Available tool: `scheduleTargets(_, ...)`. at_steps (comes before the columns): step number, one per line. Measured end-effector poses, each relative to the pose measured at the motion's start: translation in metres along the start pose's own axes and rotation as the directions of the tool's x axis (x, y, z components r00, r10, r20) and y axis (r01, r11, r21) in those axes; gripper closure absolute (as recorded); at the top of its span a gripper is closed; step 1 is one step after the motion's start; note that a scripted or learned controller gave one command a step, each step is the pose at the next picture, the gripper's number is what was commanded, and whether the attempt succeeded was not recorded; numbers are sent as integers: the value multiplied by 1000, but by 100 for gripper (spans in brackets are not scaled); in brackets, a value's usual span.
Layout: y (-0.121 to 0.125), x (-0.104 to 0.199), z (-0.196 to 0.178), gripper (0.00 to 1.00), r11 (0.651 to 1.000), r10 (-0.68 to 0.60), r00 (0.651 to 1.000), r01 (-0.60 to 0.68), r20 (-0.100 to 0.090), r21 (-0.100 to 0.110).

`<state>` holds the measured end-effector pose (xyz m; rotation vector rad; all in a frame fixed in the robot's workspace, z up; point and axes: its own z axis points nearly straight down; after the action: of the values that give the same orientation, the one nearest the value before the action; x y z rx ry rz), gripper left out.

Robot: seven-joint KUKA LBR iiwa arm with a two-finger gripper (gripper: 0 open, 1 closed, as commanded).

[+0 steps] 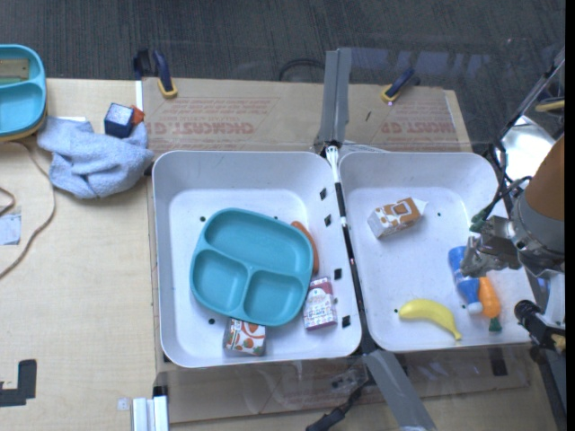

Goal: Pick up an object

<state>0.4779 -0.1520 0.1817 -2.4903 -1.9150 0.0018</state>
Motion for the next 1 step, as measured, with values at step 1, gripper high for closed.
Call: scheduleTargets(1,0,0,0,0,1000,1,1000,-1,0,0)
